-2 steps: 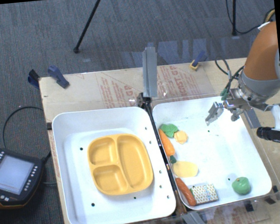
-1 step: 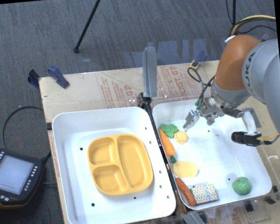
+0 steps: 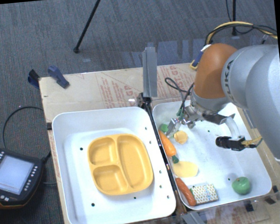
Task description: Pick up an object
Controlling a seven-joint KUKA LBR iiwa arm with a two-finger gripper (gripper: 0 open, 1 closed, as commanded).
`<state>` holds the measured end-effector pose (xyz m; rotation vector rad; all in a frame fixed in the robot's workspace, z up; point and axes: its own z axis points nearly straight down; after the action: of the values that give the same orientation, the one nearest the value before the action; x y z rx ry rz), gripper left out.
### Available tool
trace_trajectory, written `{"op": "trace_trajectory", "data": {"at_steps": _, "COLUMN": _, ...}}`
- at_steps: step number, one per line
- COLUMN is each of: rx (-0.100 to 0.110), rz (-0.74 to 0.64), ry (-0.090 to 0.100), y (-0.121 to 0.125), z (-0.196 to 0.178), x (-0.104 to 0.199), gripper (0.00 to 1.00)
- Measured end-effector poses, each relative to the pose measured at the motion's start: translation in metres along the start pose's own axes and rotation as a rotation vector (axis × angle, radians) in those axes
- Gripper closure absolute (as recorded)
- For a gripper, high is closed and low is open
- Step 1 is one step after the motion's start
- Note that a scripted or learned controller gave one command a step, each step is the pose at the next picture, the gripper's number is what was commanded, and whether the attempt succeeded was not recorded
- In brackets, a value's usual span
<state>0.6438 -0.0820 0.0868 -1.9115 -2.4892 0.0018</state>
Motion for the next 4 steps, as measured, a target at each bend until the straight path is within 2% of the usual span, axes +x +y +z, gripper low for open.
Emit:
{"op": "trace_trajectory", "data": {"at_steps": 1, "rx": -0.001, "rz": 0.001, "ry": 0.0, "y": 0.001, "z": -0.011, "x": 0.0, "gripper": 1.0}}
{"op": "trace_trajectory", "data": {"at_steps": 2, "rx": -0.001, "rz": 0.001, "ry": 0.001, "y": 0.001, "z": -0.01, "x": 0.0, "gripper": 0.0}}
{"op": "trace_trajectory", "data": {"at_steps": 3, "rx": -0.002, "rz": 0.003, "ry": 0.002, "y": 0.001, "z": -0.021, "x": 0.0, "gripper": 1.0}}
{"op": "trace_trajectory", "data": {"at_steps": 4, "rx": -0.002, "rz": 0.003, "ry": 0.001, "y": 0.001, "z": -0.021, "x": 0.0, "gripper": 0.0}}
